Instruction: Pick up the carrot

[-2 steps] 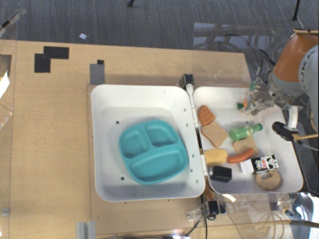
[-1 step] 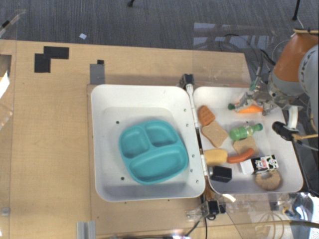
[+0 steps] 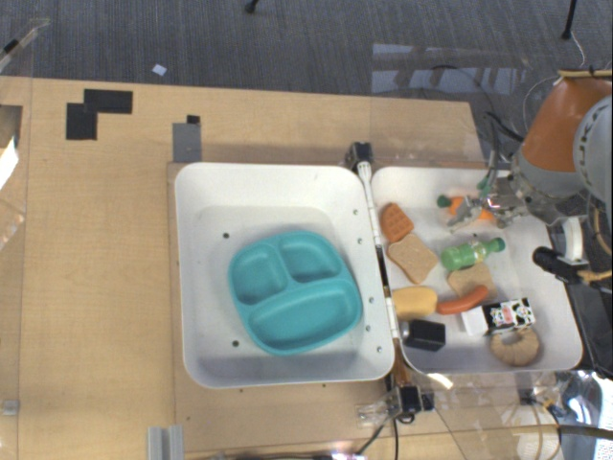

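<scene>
I see the metal two-finger gripper low in the right white bin, near its far edge, at the end of the grey arm with its orange band coming in from the right. I cannot tell from this slant whether it is released or clenched. The small orange carrot with a green top lies right at the gripper, its green end pointing left; the orange body runs under the metal parts, so I cannot tell whether it is grasped or merely touched.

Below the gripper, a green plastic bottle lies on its side. Left of it sit a round brown cookie-like piece and a tan slice of toast. Nearer me: a tan block, a yellow wedge, a red-orange sausage, a small black box, a black-and-white patterned carton and a round beige lump.

The left white bin holds a teal three-compartment plate. Both bins rest on the light wooden bench.
</scene>
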You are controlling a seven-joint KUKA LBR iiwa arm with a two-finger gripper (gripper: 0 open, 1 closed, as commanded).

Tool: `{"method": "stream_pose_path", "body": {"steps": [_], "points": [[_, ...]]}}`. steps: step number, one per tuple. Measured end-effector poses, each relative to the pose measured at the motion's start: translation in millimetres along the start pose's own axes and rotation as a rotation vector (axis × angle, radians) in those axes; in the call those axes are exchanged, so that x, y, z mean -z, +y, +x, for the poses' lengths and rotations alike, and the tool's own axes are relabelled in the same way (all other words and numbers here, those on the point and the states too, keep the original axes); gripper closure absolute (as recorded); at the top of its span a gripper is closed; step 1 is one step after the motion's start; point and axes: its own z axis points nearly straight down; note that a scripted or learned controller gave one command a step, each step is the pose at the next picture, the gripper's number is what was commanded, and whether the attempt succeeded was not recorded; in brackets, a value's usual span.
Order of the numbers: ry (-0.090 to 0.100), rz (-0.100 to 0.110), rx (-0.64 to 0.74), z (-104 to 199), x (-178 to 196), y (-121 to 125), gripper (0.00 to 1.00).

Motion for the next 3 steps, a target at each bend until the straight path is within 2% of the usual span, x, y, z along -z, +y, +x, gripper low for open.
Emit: {"method": "stream_pose_path", "body": {"steps": [1, 2, 3], "points": [[0.023, 0.058, -0.404, -5.5, -3.6, 19.6, 0.0], [0.048, 0.059, -0.388, 9.7, 7.4, 25.9, 1.0], [0.038, 0.059, -0.388, 4.8, 8.1, 24.5, 0.0]]}}
